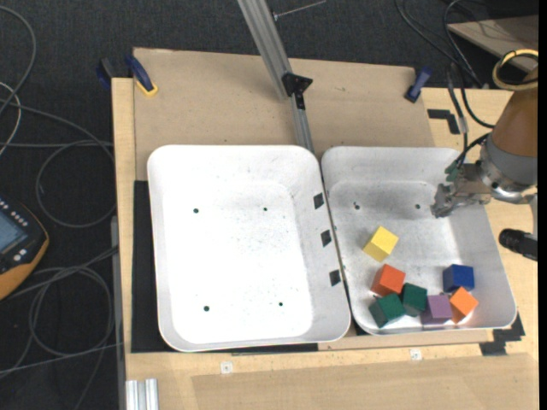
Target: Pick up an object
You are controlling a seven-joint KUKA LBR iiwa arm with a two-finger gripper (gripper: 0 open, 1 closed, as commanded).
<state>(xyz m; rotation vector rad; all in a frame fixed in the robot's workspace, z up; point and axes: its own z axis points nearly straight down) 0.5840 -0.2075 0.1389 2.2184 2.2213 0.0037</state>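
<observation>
Jaws [444, 202] state: cannot tell. They hang at the right bin's [342, 229] far right; cubes cluster near corner, crowded—risk pinching two.

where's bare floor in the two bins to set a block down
The left bin offers its whole floor. In the right bin, the far half between the end effector and the yellow block is open. The near right corner is crowded: orange-red, green, purple and blue blocks.

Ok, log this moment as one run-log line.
gripper: over right bin, upper right, nothing seen held | yellow cube: alone mid-bin | other cubes: clustered at near edge | left bin
</observation>
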